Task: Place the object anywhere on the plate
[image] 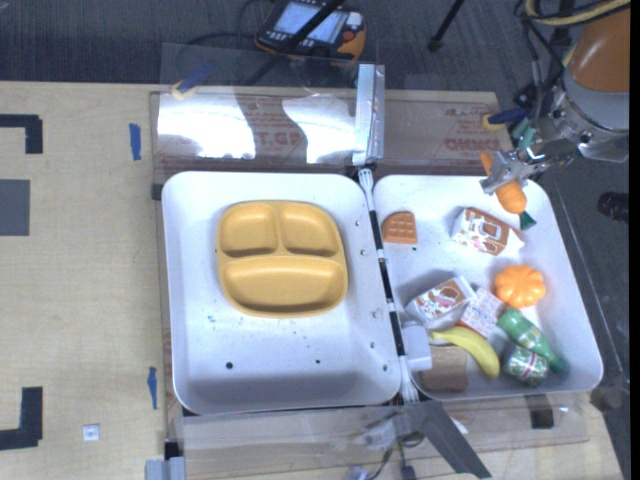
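Two shallow white bins are seen side by side on the bench. The left bin (190,298) is of smooth moulded plastic with rounded corners, and the yellow plate (283,256) lies in its upper half: a rounded rectangle with two small compartments above one long one, matte and stiff in look. The right bin (572,268) is of the same plastic and bears the loose items.

The arm (600,58) is brought in from the right, its orange band showing above the grey wrist. The gripper (508,176) is held over the upper right corner of the right bin, and a small orange object (512,197), carrot-like with a green end, is seen between its fingertips, which are closed upon it. It appears lifted clear of the bin floor, though this cannot be settled from above.

This object is judged to be a light, hard plastic toy: stiff, smooth and somewhat slippery, not fragile. Being tapered, it is best taken across its thicker middle, since a hold near the tip could be squeezed off.

Among the remaining items, an orange toy pumpkin (519,285) is ribbed and round; a yellow banana (472,348) is curved and glossy; a green bottle (528,339) lies on its side; a printed carton (484,231) is boxy; a brown waffle piece (399,228) is flat and gridded.
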Motion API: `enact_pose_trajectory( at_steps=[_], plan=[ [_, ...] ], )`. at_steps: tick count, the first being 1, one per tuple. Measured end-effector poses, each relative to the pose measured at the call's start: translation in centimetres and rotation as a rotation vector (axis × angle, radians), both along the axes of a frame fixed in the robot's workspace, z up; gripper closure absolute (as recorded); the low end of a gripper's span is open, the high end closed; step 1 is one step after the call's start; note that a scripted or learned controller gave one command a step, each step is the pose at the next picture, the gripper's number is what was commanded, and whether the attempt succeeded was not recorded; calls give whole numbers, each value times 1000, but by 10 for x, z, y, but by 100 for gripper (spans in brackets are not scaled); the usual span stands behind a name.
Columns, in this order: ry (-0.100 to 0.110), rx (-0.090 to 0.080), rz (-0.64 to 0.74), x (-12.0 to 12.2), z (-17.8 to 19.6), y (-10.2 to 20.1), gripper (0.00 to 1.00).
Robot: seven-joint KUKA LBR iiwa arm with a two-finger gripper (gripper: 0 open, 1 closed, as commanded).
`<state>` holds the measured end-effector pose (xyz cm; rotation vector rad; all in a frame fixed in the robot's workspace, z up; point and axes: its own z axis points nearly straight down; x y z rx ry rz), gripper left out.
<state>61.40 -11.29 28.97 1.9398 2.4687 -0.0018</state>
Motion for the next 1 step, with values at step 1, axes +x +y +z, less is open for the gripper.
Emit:
enact_pose_trajectory(
  at_steps=[1],
  plan=[
    [2, 3, 171, -15, -63, 63, 100]
  ],
)
